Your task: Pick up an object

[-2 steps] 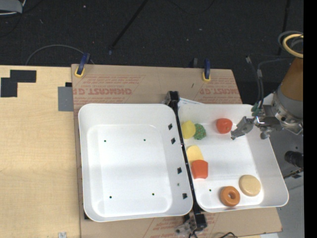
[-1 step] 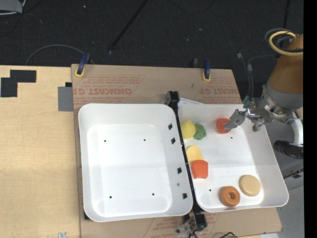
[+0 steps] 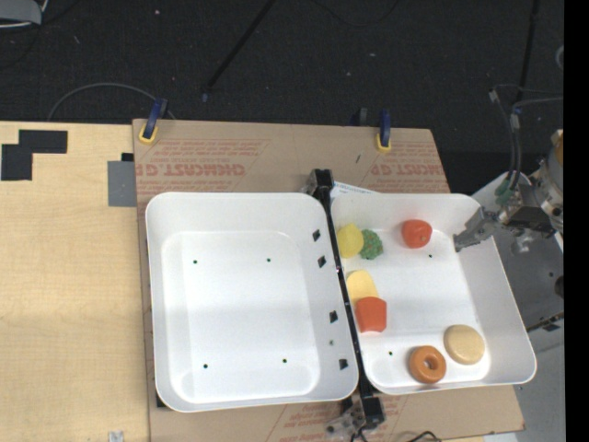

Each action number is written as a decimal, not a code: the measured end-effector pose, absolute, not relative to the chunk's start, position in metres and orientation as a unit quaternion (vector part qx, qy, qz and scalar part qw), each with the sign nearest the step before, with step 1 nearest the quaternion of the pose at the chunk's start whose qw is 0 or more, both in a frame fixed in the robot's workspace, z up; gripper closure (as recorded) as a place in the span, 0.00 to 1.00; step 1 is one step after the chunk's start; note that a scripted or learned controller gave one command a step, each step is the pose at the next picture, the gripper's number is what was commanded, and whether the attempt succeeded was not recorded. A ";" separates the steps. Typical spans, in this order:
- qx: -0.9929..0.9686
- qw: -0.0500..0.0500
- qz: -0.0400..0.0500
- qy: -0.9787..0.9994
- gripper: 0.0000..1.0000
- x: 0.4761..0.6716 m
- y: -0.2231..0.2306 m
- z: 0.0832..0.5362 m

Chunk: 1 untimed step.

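The brown board (image 3: 276,159) under the bins bears upside-down red print too blurred to read. The right bin (image 3: 488,284) holds a red tomato (image 3: 416,233), yellow piece (image 3: 350,240), green piece (image 3: 371,243), orange block (image 3: 371,314), doughnut (image 3: 427,364) and beige round (image 3: 465,344). The gripper (image 3: 471,235) hovers at this bin's far right rim, holding nothing.

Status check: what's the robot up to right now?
Gripper at right bin's far right rim, holding nothing. Red tomato nearest, untouched. Nothing between them.

Open floor (mid-bin) among toys (image 3: 416,233)
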<state>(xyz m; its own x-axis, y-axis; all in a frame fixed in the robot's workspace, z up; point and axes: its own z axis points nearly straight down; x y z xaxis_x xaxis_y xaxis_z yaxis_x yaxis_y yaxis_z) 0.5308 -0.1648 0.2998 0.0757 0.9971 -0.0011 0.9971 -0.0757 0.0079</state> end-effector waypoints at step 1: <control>0.707 -0.003 -0.002 0.707 0.00 0.589 -0.206 0.238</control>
